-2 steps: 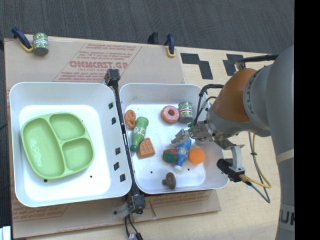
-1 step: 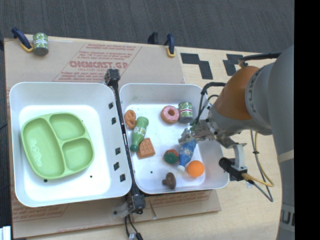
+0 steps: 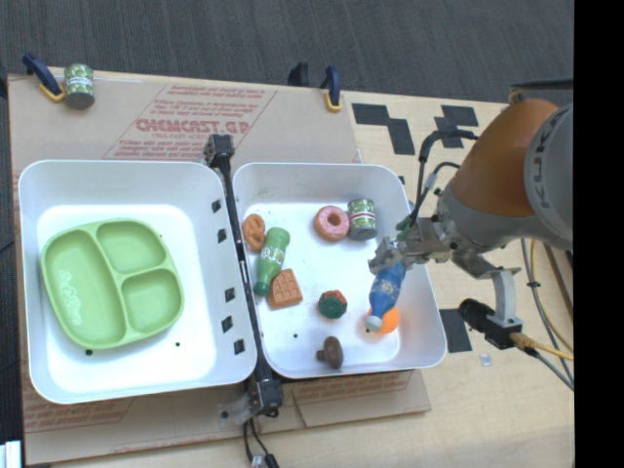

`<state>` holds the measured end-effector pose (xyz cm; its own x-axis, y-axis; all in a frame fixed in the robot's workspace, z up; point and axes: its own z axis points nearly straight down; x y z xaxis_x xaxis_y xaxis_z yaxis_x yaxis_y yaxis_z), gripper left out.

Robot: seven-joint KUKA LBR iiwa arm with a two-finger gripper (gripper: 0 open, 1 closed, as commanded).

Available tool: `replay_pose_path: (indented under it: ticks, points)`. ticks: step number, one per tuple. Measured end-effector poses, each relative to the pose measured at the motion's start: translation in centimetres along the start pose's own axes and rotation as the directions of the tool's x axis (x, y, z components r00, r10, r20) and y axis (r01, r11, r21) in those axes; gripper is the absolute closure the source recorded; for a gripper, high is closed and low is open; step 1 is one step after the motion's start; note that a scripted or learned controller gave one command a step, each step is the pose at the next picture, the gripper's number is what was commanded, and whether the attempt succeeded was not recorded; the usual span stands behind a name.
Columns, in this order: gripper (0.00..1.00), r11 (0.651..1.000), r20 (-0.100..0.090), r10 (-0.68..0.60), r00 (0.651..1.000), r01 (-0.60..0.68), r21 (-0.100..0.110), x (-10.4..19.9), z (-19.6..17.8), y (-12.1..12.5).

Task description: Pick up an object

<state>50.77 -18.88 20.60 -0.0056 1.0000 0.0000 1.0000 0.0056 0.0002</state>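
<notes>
Jaws: we cannot tell their state where the gripper [image 3: 388, 261] meets the top of a blue bottle [image 3: 386, 292]. We see that bottle at the right bin's [image 3: 292, 178] right side, lower right of centre frame, standing tilted, translucent blue with an orange base and white cap near the bin wall.

Two white bins side by side. Left bin [image 3: 39, 339]: green divided tray [image 3: 112, 281]. Right bin [image 3: 424, 344]: pink donut [image 3: 331, 223], green can [image 3: 362, 217], green bottle [image 3: 271, 258], small orange donut [image 3: 253, 231], waffle [image 3: 285, 289], green-red ball [image 3: 332, 304], brown lump [image 3: 331, 352], blue bottle [image 3: 386, 298] with orange end. Gripper [image 3: 390, 258] sits at blue bottle's upper end, touching or just above; grasp not discernible. Another can [image 3: 79, 84] on cardboard, far left.
</notes>
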Motion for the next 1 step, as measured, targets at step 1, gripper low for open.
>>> replay_pose_path:
  ticks: [1]
  points:
    - [1.0, 1.0, -0.001, -0.001, 1.0, 0.001, 0.001, 6.49, -3.83, -3.04]
